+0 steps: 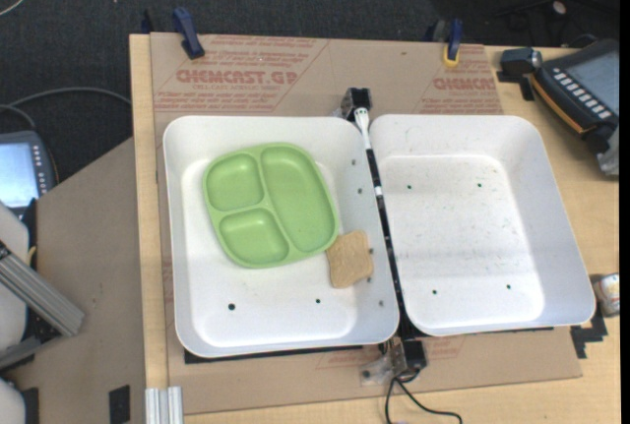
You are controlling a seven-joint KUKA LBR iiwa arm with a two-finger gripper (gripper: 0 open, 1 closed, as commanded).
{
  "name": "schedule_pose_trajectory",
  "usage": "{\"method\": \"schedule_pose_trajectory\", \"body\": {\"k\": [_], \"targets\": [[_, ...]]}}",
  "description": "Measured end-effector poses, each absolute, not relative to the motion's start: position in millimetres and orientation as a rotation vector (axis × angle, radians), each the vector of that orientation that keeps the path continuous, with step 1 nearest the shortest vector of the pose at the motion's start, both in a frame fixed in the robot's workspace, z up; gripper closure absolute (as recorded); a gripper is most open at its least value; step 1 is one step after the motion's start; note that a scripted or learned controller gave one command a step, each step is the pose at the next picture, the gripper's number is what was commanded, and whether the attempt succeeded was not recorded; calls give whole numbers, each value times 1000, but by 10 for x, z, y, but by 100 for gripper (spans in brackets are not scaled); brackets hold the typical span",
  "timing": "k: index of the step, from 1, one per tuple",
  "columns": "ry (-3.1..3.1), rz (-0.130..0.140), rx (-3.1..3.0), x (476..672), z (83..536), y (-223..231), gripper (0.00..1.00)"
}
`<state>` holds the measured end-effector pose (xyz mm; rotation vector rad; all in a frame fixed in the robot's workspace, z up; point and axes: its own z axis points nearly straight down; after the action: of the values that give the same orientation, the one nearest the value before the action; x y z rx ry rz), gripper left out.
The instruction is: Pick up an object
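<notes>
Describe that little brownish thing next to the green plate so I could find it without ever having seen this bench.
Start at the left white bin of the two side by side. In it lies a green divided plate, and at that plate's lower right corner sits the tan sponge-like square, touching its edge. It is the one small, flat, cork-coloured piece in the bin, far smaller than the plate.

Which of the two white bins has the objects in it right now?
The left bin: it holds a green divided plate and a tan sponge piece beside it. The right bin shows just dark specks.
</notes>
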<state>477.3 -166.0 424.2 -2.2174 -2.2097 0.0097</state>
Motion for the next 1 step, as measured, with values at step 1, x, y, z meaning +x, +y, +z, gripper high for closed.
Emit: {"method": "schedule_pose_trajectory", "body": {"k": [1], "targets": [[-2234,-11,-2229,4926,5422,-1641,100]]}}
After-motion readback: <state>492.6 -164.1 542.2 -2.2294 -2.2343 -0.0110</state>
